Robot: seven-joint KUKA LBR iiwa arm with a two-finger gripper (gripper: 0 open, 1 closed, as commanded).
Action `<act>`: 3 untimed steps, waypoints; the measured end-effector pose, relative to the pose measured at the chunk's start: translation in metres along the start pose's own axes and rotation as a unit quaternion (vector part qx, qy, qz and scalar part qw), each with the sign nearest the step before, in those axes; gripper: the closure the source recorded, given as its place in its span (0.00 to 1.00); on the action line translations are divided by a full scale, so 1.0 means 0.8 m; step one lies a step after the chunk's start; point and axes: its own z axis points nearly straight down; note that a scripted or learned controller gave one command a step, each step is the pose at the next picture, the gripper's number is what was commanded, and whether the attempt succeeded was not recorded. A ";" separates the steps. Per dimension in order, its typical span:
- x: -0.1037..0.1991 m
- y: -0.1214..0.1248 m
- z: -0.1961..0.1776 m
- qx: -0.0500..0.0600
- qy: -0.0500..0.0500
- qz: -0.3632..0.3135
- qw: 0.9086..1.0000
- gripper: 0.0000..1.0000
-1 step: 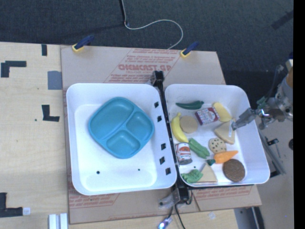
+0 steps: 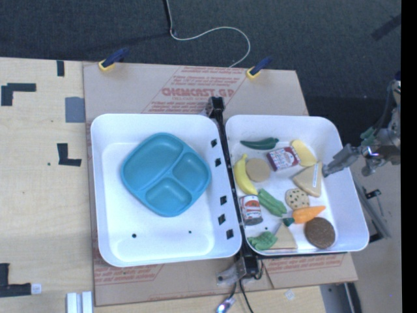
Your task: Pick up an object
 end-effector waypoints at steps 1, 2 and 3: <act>-0.001 0.002 -0.004 0.005 0.000 0.000 1.000 1.00; 0.052 -0.001 0.081 0.006 0.002 0.000 1.000 1.00; 0.120 0.038 0.180 0.006 0.002 -0.001 1.000 1.00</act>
